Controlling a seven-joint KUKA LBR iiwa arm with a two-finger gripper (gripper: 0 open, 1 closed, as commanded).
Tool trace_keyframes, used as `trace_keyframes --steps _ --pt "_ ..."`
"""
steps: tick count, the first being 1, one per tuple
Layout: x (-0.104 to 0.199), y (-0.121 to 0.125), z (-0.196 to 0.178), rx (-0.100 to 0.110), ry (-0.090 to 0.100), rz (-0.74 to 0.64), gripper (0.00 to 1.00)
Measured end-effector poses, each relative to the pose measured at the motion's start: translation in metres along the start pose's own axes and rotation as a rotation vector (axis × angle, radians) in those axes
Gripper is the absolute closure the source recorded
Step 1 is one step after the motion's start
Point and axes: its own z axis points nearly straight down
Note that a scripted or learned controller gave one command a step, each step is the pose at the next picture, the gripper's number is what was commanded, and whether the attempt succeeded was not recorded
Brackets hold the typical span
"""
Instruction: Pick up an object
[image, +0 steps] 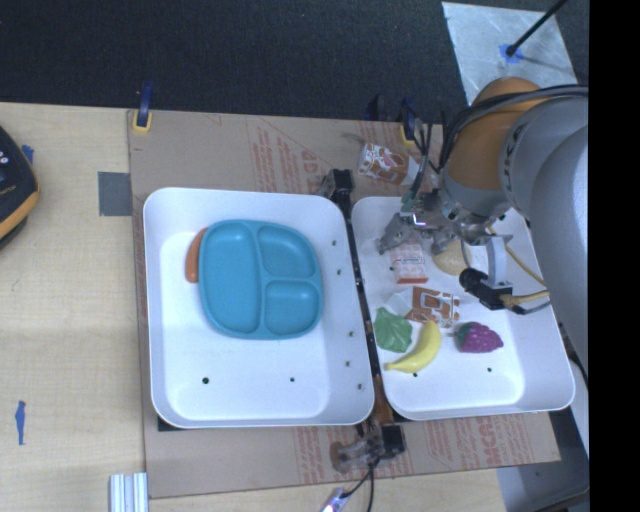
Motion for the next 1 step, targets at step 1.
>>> trace_keyframes --steps 1 --pt "0.0099 -0.1108 0.0012 0.003 -0.001 -0.003 0.00"
